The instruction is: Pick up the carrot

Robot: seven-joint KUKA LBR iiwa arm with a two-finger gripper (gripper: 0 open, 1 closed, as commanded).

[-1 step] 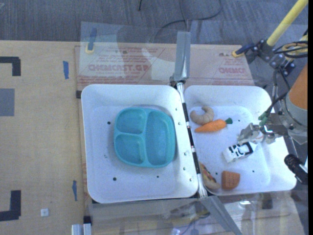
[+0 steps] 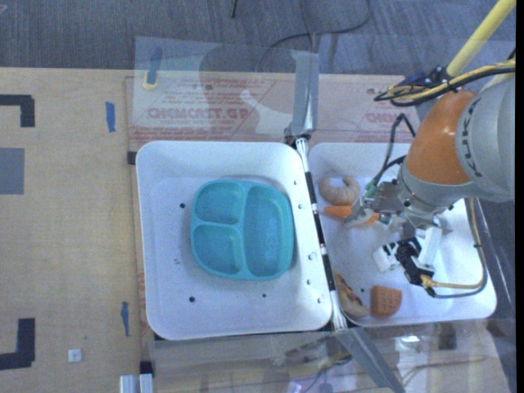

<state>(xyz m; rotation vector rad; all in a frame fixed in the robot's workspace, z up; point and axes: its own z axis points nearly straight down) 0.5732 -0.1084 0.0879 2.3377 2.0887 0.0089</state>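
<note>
The carrot [image 2: 340,212] is a small orange stick lying in the right bin [image 2: 467,301], close to its left wall and just below a tan bagel [image 2: 338,189]. My gripper [image 2: 373,207] hangs from the grey and orange arm [image 2: 446,154] and sits right over the carrot's right end, covering that tip. The carrot's left part pokes out toward the bin divider. I cannot make out whether the carrot is resting on the bin floor or raised off it.
A blue divided plate [image 2: 243,229] lies in the left bin [image 2: 160,301]. At the right bin's front are an orange chunk [image 2: 386,300] and a brownish food item [image 2: 352,298]. Cables [image 2: 450,283] trail below the wrist.
</note>
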